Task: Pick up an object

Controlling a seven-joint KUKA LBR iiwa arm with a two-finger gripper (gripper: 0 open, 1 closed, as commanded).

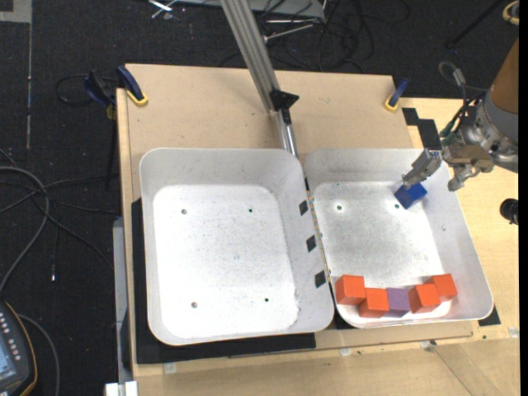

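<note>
The gripper (439,172), fingers spread apart, hovers at the far right of the right bin (467,236) with the blue block (410,194) just beside its left finger, unheld, so the grasp is pending and needs centring over it before closing

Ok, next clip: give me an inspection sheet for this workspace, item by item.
Surface: wooden bench bearing a left bin and a right bin, both white.
Job's things: blue block at the gripper's fingertips, in the right bin's far part; four orange blocks and a purple block along its near wall.
Clutter: nothing seen in the bins beyond the blocks.
Grippers: gripper over the right bin, fingers at the blue block; a firm hold is unclear.
Cables: black cables on the floor, left.
Surroundings: metal pole, clamps at the bench's far corners.
</note>
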